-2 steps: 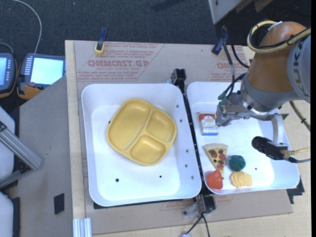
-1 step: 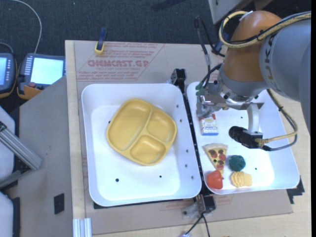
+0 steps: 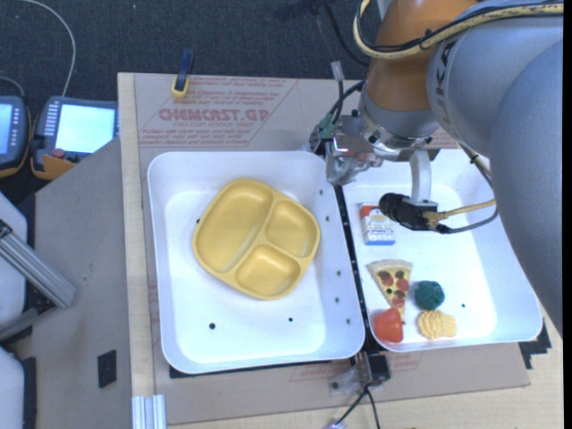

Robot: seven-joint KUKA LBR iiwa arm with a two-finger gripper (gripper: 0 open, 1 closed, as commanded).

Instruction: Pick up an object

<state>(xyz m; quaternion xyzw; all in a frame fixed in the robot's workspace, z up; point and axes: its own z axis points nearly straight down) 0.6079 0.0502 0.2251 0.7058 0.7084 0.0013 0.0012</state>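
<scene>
Seen from above, a grey arm with an orange band reaches in from the right, its gripper [image 3: 344,159] hanging over the divide between two white bins, at the far corner of the right bin [image 3: 500,266]; whether it is open or closed cannot be told. The left bin [image 3: 170,266] holds a yellow divided plate [image 3: 256,237]. In the right bin, nearer the camera than the gripper and apart from it, lie a small carton [image 3: 378,225], a toy pizza slice [image 3: 392,280], a green broccoli piece [image 3: 429,293], a red tomato [image 3: 388,325] and a yellow ridged piece [image 3: 436,325].
</scene>
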